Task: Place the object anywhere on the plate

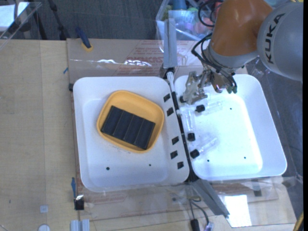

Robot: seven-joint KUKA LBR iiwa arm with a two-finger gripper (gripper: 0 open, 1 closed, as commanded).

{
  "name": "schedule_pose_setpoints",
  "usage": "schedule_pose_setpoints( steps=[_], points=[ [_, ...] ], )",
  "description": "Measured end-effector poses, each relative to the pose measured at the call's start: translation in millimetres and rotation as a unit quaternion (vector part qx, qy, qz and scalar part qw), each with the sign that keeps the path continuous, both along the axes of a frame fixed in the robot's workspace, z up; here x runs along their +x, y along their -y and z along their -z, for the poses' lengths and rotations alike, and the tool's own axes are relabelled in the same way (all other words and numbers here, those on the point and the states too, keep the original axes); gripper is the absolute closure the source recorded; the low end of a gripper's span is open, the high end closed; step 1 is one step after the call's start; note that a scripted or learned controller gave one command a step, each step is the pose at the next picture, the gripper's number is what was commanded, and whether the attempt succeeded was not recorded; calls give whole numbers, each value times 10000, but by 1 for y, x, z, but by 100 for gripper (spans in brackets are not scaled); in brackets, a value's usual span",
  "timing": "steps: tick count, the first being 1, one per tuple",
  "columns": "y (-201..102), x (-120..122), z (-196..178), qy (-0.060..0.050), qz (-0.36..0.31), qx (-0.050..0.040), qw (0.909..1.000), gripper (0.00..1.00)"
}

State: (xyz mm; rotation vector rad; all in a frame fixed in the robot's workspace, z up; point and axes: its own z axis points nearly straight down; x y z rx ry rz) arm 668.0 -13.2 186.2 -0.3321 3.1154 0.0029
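Observation:
A yellow plate (107, 110) sits in the left bin (89, 172). On it lies a flat black ridged slab (129, 126), tilted a little and well inside the rim. My gripper (194, 89) hangs over the far left corner of the right bin (269, 138), below the orange wrist band (238, 23). It is just right of the divider and apart from the plate. Right below it lies a clear tube with a black cap (208, 107). Nothing black shows at the gripper.
Two more clear capped tubes (188, 124) (204, 146) lie in the right bin near the divider. Small black clips (174, 139) line the divider between the bins. A box of clutter (192, 4) stands behind the bins. Wooden bench (33, 129) lies to the left.

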Motion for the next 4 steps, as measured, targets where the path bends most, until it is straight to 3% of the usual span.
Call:
schedule_pose_setpoints(
  steps=[1, 2, 3, 4],
  points=[
    [-17, 0, 0, 8, -1416, -7, 9899, 100],
    [-40, 0, -9, 10, -2070, -10, 9783, 100],
    [-56, -13, 0, -13, -3126, -10, 9499, 100],
    [-77, -23, 0, -6, -4156, -14, 9095, 100]
  ],
)
